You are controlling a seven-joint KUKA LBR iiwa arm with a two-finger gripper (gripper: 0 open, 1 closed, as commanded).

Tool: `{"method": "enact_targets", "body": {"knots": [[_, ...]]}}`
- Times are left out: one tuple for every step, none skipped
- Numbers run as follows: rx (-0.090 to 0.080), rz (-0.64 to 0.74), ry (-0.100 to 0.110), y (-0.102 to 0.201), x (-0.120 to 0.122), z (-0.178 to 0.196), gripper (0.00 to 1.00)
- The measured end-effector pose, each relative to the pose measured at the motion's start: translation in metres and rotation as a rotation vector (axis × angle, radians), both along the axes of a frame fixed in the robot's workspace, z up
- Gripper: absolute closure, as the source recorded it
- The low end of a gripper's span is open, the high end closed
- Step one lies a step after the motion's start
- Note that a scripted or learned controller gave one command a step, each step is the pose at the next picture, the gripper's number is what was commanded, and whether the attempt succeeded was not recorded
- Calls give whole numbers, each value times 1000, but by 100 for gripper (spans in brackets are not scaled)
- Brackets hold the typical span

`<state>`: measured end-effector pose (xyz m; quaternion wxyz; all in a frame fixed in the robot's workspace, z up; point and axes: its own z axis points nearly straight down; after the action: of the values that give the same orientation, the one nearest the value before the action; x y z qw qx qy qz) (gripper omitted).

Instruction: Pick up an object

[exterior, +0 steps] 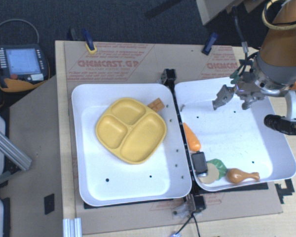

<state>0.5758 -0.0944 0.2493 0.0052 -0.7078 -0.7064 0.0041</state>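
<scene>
Brown backing board (138, 58) under both bins reads "CHEMCAST GP" in red.

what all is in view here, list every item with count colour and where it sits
divided plate: 1, yellow, middle of the left bin
wooden block: 1, brown, left bin, at the plate's upper right edge
toy carrot: 1, orange, right bin, along its left wall
black block: 1, black, right bin, below the carrot
round piece: 1, tan, right bin, near corner
green piece: 1, green, right bin, beside the round piece
toy drumstick: 1, orange-brown, right bin, near edge
bins: 2, white, side by side on the bench
clamps: 2, blue, far edge of the board
pendant: 1, grey with a screen, left of the bench
gripper: 1, grey, over the right bin's far part
</scene>
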Motion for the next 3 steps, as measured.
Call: {"method": "enact_targets", "body": {"knots": [[-1,2,-13,0,2,7,0],[0,1,-7,9,-2,-42,0],[-1,1,-8,1,-8,-92,0]]}}
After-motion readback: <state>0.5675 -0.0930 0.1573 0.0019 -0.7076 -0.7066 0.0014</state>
